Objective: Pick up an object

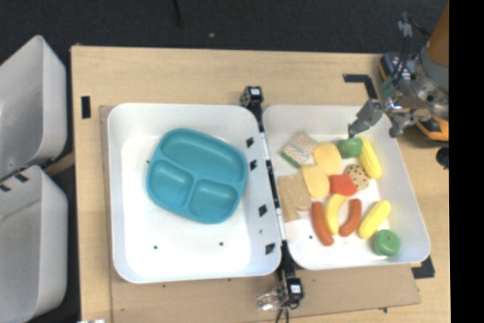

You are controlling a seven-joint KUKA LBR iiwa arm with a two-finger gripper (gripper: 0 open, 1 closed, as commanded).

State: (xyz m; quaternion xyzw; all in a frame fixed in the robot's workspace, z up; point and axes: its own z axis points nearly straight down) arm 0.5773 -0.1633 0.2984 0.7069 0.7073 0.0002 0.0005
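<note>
Gripper (368, 116) over the right bin's (412, 238) far edge, just above the green toy (349, 147); whether open or closed, cannot tell. Toy food (338, 189) crowded mid-bin, bare floor along the near rim. Left bin (121, 238) with blue plate (197, 175), open margins around.

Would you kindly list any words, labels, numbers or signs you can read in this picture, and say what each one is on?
None can be read.
The teal tray in the left bin bears no print.
The toy foods in the right bin, such as the corn and sausages, show no lettering.
The biscuit-like block has a pattern too blurred to read.
</note>
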